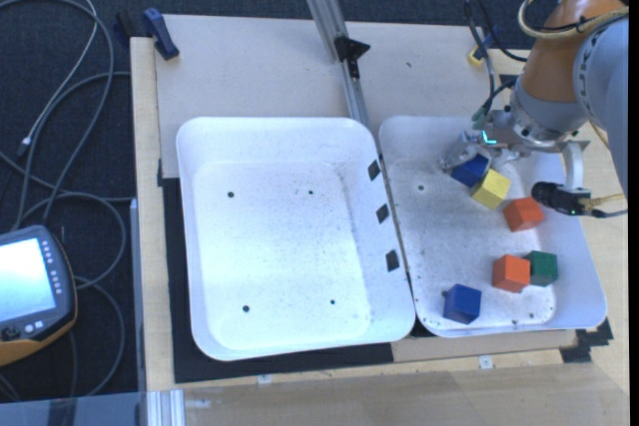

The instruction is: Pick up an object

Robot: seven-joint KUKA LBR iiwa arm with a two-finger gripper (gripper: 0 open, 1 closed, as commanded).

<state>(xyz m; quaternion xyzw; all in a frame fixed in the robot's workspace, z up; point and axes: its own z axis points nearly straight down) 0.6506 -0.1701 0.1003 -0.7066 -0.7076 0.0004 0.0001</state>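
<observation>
Blue block (467, 172) in right bin (429, 214), upper part, touching yellow block (490, 189), directly under pincer (476, 153). Pincer fingers hard to make out; cannot tell whether spread or pinching. Arm (569, 65) enters from upper right of frame, wrist bent down. Two orange blocks, green block, second blue block lower right.

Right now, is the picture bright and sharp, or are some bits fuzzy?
Camera view: even, soft light, with weak shadows under the blocks in the right bin; no strong glare on the left bin; the gripper and the blue block by it look a little fuzzy; the green block shows clearer edges.
</observation>
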